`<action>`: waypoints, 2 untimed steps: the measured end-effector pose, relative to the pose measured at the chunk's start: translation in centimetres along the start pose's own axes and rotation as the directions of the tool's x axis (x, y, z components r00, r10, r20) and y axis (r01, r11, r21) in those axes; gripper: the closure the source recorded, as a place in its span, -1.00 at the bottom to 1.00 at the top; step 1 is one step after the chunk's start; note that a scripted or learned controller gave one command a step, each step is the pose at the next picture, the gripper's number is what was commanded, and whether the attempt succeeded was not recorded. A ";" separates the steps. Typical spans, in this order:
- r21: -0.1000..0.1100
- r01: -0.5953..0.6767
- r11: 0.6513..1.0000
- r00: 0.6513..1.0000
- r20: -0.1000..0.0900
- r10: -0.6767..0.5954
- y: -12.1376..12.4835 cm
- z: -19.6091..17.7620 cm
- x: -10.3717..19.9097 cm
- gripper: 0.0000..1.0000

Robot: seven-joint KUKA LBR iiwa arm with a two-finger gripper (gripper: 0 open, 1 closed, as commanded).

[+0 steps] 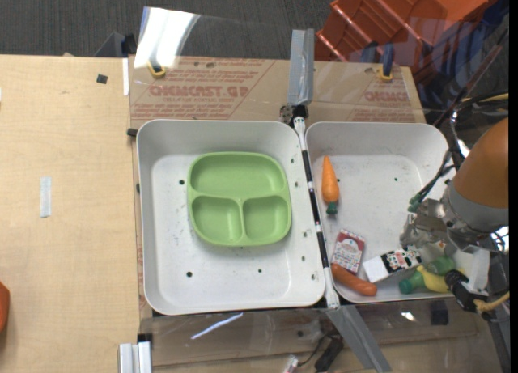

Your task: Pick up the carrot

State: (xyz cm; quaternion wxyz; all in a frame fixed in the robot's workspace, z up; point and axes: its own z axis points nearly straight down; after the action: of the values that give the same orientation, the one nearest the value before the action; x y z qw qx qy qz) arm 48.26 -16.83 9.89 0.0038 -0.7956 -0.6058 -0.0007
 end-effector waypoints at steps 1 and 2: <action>0.003 0.003 1.000 1.000 -0.003 -0.003 0.0 0.0 0.2 -1.00; -0.001 0.037 0.999 0.999 0.004 -0.037 11.8 0.8 3.9 -1.00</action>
State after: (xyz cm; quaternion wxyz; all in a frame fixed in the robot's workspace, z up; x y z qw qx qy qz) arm 60.68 -16.17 9.02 0.0020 -0.7843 -0.6203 0.0006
